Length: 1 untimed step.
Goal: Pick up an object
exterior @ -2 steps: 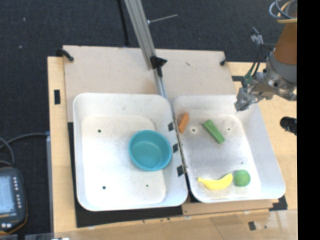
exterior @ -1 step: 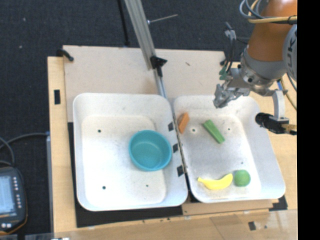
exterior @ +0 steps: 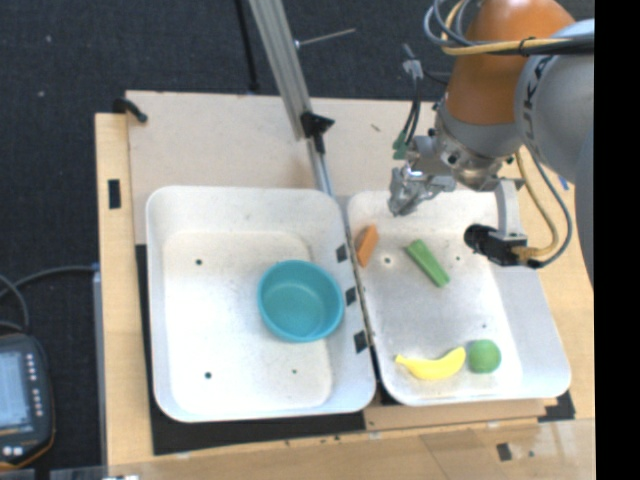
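Metal pole [exterior: 283, 63] slanting over bench — handheld screen [exterior: 18, 386] lower left.

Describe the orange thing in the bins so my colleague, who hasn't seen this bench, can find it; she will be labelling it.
Start at the right bin, the one under the arm. Along its left wall, near the divider between the two bins, lies a small carrot, just left of the green stick. It is the sole orange item in either bin.

Two white bins [exterior: 180, 218] — one blue bowl [exterior: 300, 301], banana [exterior: 432, 365], green ball [exterior: 484, 356], green block [exterior: 428, 264], perhaps a carrot [exterior: 366, 245].
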Each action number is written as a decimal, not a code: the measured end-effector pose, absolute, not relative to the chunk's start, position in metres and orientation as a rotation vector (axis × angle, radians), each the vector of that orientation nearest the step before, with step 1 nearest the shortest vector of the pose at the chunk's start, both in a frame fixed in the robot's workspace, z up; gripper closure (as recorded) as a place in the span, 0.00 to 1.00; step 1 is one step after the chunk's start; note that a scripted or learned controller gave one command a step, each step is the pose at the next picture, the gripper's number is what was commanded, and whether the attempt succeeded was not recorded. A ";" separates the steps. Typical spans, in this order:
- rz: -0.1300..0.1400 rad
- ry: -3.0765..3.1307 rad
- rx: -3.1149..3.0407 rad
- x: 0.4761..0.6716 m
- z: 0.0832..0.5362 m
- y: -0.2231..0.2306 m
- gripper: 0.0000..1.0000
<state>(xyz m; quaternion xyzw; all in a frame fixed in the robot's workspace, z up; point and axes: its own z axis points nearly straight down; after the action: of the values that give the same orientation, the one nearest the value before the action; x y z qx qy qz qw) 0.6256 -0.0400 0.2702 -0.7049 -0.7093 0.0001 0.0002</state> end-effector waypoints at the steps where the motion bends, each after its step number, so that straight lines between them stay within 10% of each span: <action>1: -0.003 -2.230 -2.215 0.634 0.275 0.009 1.00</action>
<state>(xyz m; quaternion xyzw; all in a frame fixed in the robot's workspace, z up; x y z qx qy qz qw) 0.6335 0.0090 0.2745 -0.7047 -0.7095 -0.0009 -0.0006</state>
